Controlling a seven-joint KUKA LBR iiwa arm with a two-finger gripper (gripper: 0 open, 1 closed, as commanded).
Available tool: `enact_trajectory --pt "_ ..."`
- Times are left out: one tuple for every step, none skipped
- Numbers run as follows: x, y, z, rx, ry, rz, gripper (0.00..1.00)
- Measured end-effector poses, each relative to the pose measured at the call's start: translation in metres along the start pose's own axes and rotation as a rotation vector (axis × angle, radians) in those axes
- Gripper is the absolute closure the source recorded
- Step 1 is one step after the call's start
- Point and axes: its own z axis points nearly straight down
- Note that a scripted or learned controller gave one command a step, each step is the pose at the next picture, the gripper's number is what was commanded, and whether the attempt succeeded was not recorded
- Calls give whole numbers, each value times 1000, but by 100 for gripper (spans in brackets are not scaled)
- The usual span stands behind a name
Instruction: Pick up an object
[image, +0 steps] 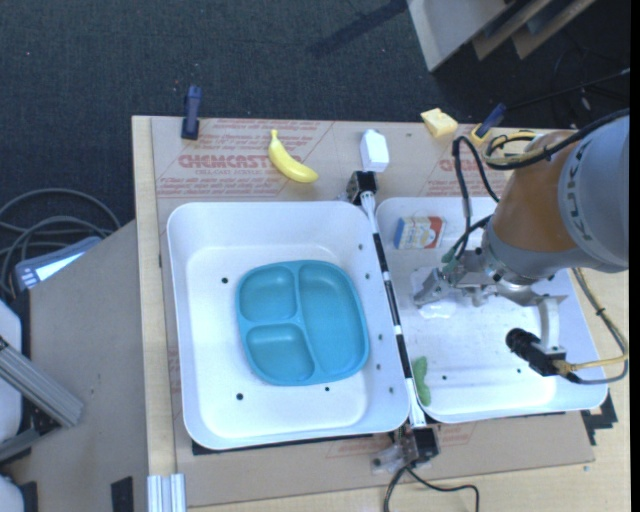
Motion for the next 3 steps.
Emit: enact_trajectory --pt "-35 55 11 -2 -1 -1 0" --pt "2 34 17 0 0 -1 0" --pt "-2 71 16 -3 -1 -1 0"
